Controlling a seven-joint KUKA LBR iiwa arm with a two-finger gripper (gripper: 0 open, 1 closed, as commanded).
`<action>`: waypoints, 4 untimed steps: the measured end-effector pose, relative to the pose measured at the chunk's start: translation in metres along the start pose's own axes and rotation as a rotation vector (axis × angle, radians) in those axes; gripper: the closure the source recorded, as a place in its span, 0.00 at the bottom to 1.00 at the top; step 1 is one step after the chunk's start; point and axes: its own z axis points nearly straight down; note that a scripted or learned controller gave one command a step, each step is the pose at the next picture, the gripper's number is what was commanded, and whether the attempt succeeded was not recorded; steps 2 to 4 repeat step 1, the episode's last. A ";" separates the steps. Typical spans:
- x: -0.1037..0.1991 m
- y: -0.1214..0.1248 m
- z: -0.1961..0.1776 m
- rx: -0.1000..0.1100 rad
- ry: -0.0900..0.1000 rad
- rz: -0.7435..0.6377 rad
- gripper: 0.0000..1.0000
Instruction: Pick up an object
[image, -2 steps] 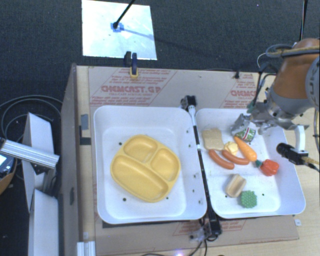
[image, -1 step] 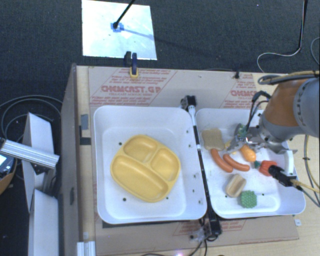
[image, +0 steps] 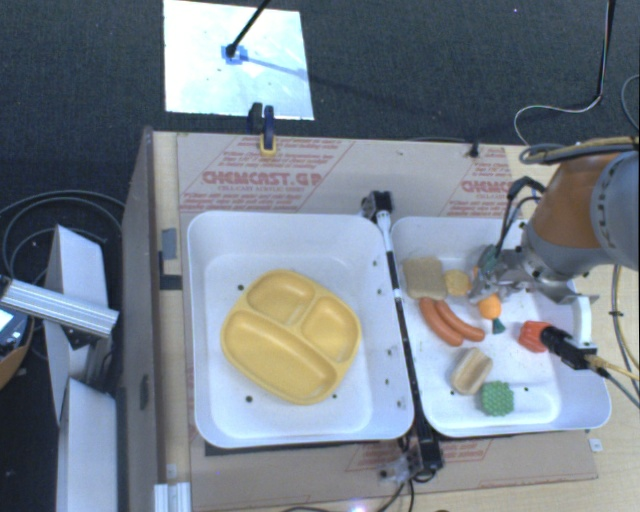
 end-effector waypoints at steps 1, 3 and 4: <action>0.038 -0.010 -0.112 -0.002 0.000 -0.002 1.00; 0.038 -0.010 -0.112 -0.002 0.000 -0.002 1.00; 0.038 -0.010 -0.112 -0.002 0.000 -0.002 1.00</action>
